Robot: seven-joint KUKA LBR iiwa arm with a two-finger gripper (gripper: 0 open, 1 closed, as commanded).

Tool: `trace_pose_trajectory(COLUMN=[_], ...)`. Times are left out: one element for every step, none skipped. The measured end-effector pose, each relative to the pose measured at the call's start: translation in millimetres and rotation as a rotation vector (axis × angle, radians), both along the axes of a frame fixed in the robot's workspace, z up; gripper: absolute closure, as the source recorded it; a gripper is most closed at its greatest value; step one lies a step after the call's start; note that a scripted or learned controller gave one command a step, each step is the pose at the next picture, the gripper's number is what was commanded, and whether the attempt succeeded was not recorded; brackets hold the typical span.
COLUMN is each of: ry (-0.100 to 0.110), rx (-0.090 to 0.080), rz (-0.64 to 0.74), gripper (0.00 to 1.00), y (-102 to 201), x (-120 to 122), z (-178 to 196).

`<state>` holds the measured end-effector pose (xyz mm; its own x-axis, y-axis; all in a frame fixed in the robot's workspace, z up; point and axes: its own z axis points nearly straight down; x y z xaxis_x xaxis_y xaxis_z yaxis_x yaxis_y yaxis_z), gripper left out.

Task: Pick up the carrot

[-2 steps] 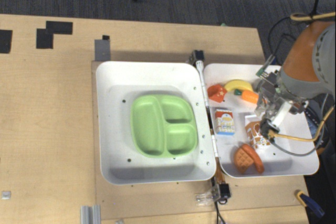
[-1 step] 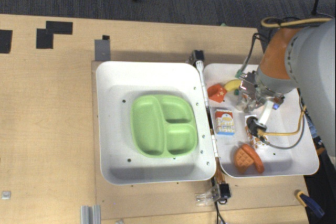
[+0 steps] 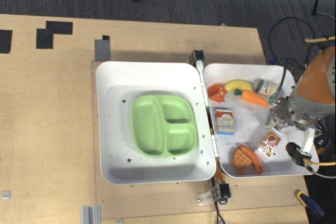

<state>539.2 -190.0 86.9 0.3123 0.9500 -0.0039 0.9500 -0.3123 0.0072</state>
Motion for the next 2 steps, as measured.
trace_pose_trajectory(ry=[-0.001,-0.001], rx=[0.002,0.006], rz=[0.000,0.132], gripper=[0.00,0.00], y=[1.2,57.9], x=[0.7,68.6], z=[0.0,-0.7])
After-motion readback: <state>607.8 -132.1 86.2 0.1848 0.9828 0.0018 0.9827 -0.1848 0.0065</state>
